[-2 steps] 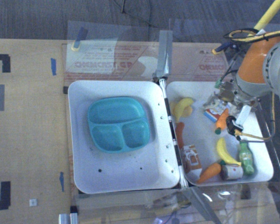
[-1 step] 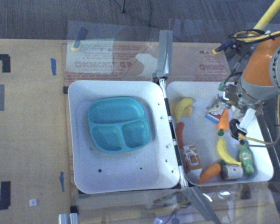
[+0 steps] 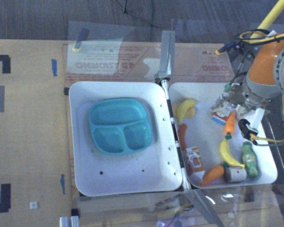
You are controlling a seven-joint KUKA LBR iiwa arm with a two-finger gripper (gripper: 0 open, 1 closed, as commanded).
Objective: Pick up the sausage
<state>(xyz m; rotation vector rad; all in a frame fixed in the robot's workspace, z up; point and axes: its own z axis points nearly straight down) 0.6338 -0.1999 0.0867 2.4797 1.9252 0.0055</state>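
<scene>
Gripper (image 3: 236, 100) state could not be determined; it hovered at the right bin's (image 3: 270, 173) far right. Sausage (image 3: 182, 135) lay against that bin's left wall, beside the banana (image 3: 185, 109). Risk: wall contact blocking finger placement.

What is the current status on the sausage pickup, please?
End effector above right bin's far side, grip unclear. Sausage along left wall, untouched. Banana beside it.
</scene>
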